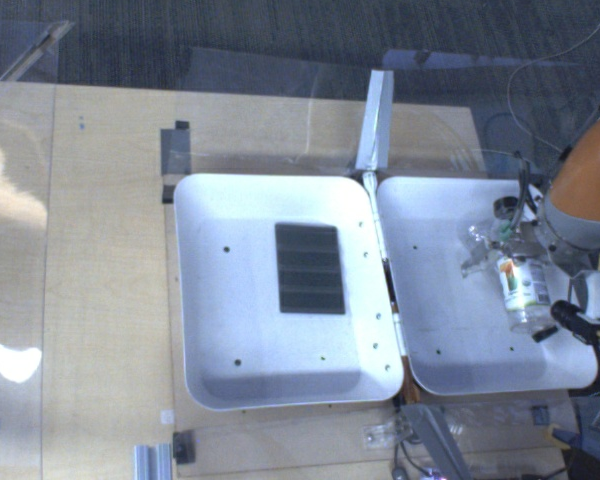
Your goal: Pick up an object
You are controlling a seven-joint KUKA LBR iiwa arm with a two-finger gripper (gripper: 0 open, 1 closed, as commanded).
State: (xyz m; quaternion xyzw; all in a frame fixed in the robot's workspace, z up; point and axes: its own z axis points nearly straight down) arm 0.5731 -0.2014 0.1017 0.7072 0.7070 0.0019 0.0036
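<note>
A small clear bottle (520, 288) with a white, green and orange label lies in the right bin (440, 368), close to its right side. My gripper (488, 242) hangs over the same bin, just up and left of the bottle, below the arm's orange band (592, 176). Its silvery end looks to be touching or nearly touching the bottle's upper end. A flat black ribbed rectangle (310, 268) lies in the middle of the left bin (210, 368), far from the gripper.
A black part (572, 320) sticks in over the right bin's right rim beside the bottle. A grey post (374, 133) stands behind the seam between the bins. Cables and clamps (430, 446) crowd the front edge below the right bin.
</note>
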